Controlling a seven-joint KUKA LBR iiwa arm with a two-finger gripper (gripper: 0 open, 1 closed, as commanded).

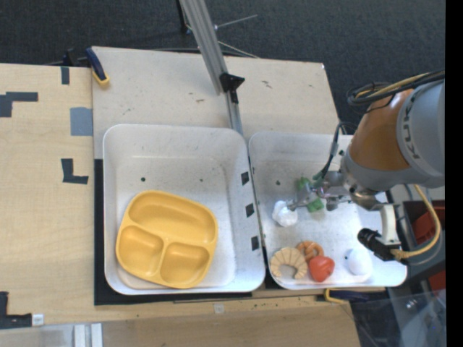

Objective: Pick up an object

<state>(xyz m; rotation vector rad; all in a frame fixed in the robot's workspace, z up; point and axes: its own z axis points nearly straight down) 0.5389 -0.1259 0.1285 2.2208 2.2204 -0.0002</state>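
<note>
Glossy yellow plastic tray (pixel 168 239) in a matt white bin (pixel 173 139); wooden bench (pixel 36 194).

open floor in right bin's (pixel 268 150) far half; croissant (pixel 290 262), tomato (pixel 321 268) crowding near edge

No text, label or number can be read anywhere.

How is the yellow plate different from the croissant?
The yellow plate is much bigger than the croissant. The plate is bright yellow with three compartments; the croissant is tan and curved. The plate lies in the left bin, the croissant in the right bin. Both lie near their bins' front edges.
</note>
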